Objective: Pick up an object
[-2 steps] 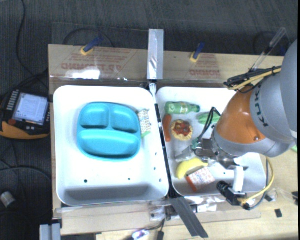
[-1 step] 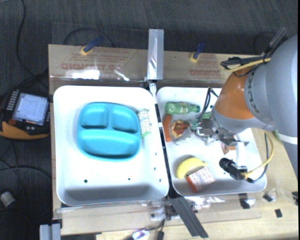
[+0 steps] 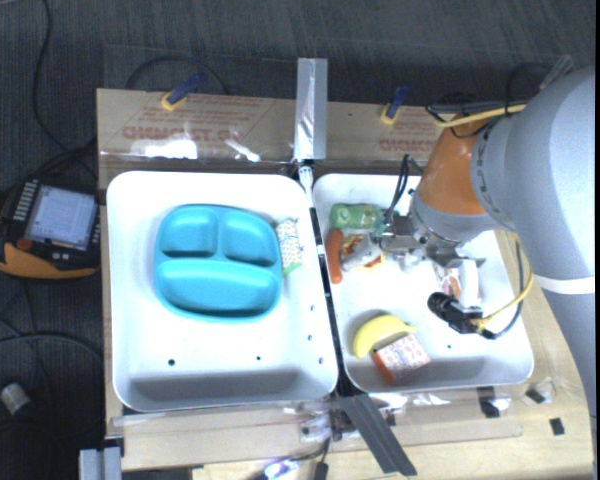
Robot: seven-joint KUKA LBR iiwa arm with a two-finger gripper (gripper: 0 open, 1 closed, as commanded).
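My gripper [image 3: 398, 236] is down in the right bin [image 3: 500, 363], near its back left part, under the orange band of the arm [image 3: 450, 183]. Just to its left lie a green item [image 3: 354, 215] and a small red and white item [image 3: 364, 258], both close to the gripper. An orange stick-like piece [image 3: 332, 254] lies along the bin's left wall. A yellow round object [image 3: 373, 332] and a red and white box [image 3: 401, 353] sit touching each other at the front. A white and orange packet [image 3: 467, 282] lies under the wrist.
The left bin [image 3: 140, 368] holds a blue divided plate [image 3: 220, 260] and a small patterned packet [image 3: 290, 243] at its right wall. A black cable connector [image 3: 452, 311] hangs from the arm over the right bin. A handheld device [image 3: 58, 223] lies off the bench at left.
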